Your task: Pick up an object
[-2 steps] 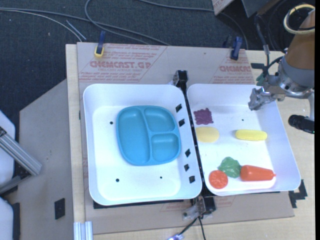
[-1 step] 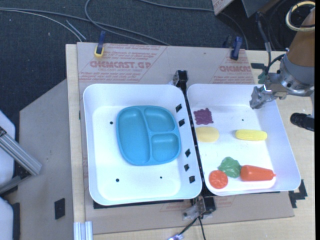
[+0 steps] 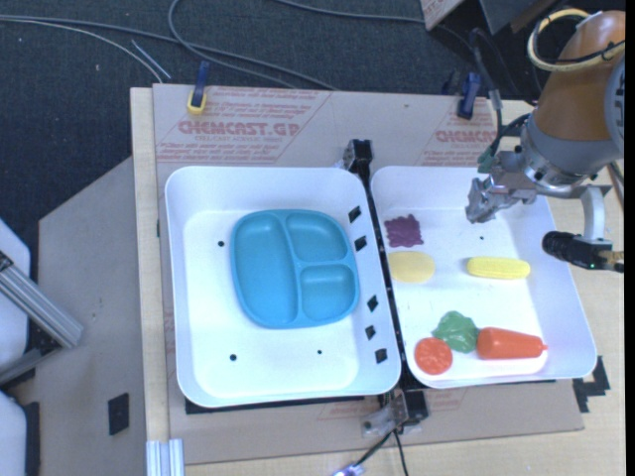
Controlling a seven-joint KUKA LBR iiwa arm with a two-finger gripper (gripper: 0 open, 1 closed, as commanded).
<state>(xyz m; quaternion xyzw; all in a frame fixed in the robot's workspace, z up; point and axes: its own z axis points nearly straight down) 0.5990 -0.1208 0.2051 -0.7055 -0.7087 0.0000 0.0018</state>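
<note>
From my console: gripper (image 3: 483,209) hangs at the right bin's (image 3: 566,360) one o'clock corner; I cannot tell its state. Below it, toward six: purple piece (image 3: 404,230), yellow lump (image 3: 411,267), corn (image 3: 498,268), tomato (image 3: 433,356), broccoli (image 3: 457,329), carrot (image 3: 510,344).

Turquoise divided plate (image 3: 295,267); white bins (image 3: 198,206); purple grapes (image 3: 404,230); yellow lemon (image 3: 411,267) and corn (image 3: 498,268); orange carrot (image 3: 510,343); red tomato (image 3: 434,356); green broccoli (image 3: 457,330).

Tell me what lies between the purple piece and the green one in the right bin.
In the camera view, the pale yellow piece lies between the purple piece and the green piece.
</note>
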